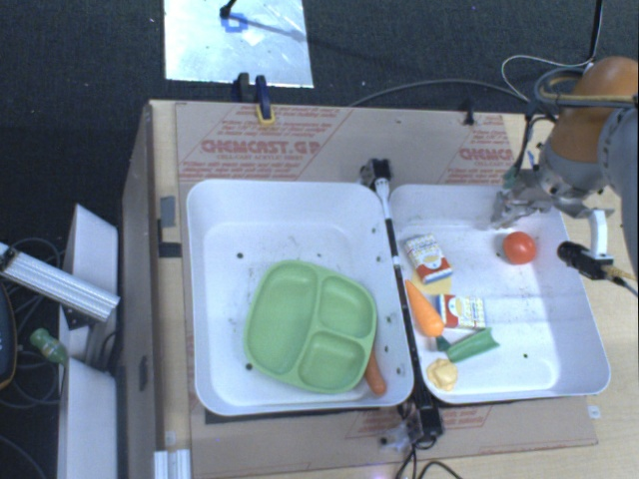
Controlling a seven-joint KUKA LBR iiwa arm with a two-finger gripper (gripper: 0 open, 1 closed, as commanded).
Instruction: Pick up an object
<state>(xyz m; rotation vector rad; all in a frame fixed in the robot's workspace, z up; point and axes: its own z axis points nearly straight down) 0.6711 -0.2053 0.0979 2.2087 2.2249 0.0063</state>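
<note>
Pick not yet made: gripper [511, 208], finger state indeterminable, nothing seen held, hung at right bin's [569, 372] far edge just beside red tomato [518, 247].

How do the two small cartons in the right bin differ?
The upper carton lies apart from the other toys; the lower carton touches the carrot and sits just above the green piece. The upper one runs diagonally, the lower one sideways. Both are white with red-orange print.

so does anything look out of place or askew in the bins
One thing: an orange sausage-like piece in the left bin sits wedged between the green tray and the bin wall, partly under the tray's corner. The tray itself lies skewed.
</note>
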